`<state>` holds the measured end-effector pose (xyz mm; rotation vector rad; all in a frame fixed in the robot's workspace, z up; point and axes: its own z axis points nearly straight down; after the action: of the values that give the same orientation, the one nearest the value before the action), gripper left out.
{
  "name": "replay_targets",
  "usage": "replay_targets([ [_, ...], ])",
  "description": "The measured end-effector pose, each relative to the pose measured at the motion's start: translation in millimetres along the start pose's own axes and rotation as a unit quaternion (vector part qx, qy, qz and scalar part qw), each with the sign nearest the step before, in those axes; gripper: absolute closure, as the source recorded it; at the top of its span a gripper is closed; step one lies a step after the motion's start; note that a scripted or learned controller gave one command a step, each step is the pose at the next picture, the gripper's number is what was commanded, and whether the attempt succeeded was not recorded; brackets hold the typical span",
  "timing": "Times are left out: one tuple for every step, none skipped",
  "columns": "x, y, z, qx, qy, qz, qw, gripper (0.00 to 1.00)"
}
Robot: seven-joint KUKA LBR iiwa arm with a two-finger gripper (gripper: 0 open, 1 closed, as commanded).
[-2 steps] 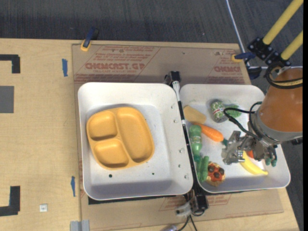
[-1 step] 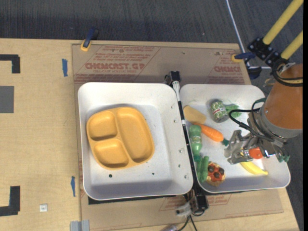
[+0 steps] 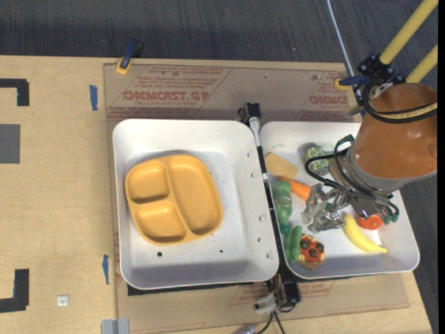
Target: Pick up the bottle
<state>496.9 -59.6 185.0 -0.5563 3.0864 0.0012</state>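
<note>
Bench topped with tan cardboard sheet (image 3: 55, 186), printed red lettering along the upper centre of the frame; blue tape marks on the left side. Two shallow white bins sit side by side, mid-frame.

Left bin (image 3: 139, 256): one orange divided tray (image 3: 174, 198), three compartments, lying flat near the bin's middle.

Right bin (image 3: 403, 256): cluttered. A pale yellow wedge-shaped item (image 3: 280, 164) at its upper left. Below that, the bottle (image 3: 282, 199), clear green plastic, lying on its side along the bin's left wall. An orange carrot (image 3: 300, 190) just to the right of the bottle. A dark green vegetable (image 3: 291, 240) farther down, and a dark piece with red and orange spots (image 3: 311, 250) near the lower edge. A banana (image 3: 361, 236) at lower right, with a small red item (image 3: 370, 221) just above it. A green-and-white object (image 3: 313, 152) near the top, partly hidden.

Arm enters from the right of the frame, orange band (image 3: 400, 138) large over the bin's upper right. Gripper (image 3: 325, 211) hangs low over the bin's middle, between carrot and banana, right of the bottle and apart from it. Metal parts are tangled in view; cannot tell whether the pincer is apart or together. Nothing visibly between them.
</note>
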Motion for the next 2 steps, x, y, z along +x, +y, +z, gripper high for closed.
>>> replay_targets([
  [-24, 61, 0, -0.001, 0.001, -0.023, 0.9997, 1.0],
  [-46, 102, 0, -0.001, 0.0, -0.135, 0.9909, 1.0],
])
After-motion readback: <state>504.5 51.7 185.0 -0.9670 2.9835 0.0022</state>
